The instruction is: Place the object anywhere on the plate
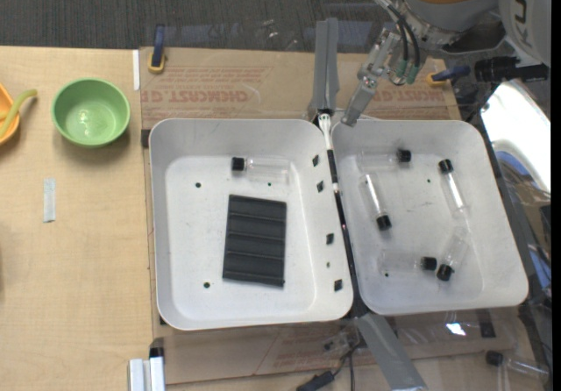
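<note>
Hovering above the right bin's [491, 293] far-left corner, our claw [351, 116] hides its state; a capped clear tube [259, 167] lies beside the black ridged plate [255, 240].

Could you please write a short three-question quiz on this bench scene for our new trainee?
1. True or false: the black ribbed plate lies in the right bin.
2. How many clear black-capped tubes lie in the left bin?
3. Where is the gripper? A) over the plate B) near the far edge where the two bins meet C) beside the green bowl

Key: 1. False, it lies in the left bin. 2. One tube, beyond the plate and not on it. 3. B.
</note>
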Robot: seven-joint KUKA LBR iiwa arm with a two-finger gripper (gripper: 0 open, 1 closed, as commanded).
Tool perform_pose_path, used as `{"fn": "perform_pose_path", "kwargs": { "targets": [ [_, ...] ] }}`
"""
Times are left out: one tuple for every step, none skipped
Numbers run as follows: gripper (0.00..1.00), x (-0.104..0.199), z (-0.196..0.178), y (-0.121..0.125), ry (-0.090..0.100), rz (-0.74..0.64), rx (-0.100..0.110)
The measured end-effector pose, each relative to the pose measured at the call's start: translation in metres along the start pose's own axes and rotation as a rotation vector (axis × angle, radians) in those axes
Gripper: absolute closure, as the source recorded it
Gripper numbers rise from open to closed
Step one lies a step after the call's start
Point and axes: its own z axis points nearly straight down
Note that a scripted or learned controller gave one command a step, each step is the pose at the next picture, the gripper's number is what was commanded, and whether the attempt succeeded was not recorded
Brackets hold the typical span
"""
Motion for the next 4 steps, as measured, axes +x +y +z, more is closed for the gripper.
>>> {"fn": "perform_pose_path", "kwargs": {
  "targets": [
    [0.00, -0.026, -0.011, -0.047, 0.001, -0.220, 0.000],
    [0.00, -0.061, -0.003, -0.124, 0.001, -0.321, 0.000],
    [0.00, -0.061, -0.003, -0.124, 0.001, -0.321, 0.000],
    [0.00, -0.061, -0.003, -0.124, 0.001, -0.321, 0.000]
  ]
}}
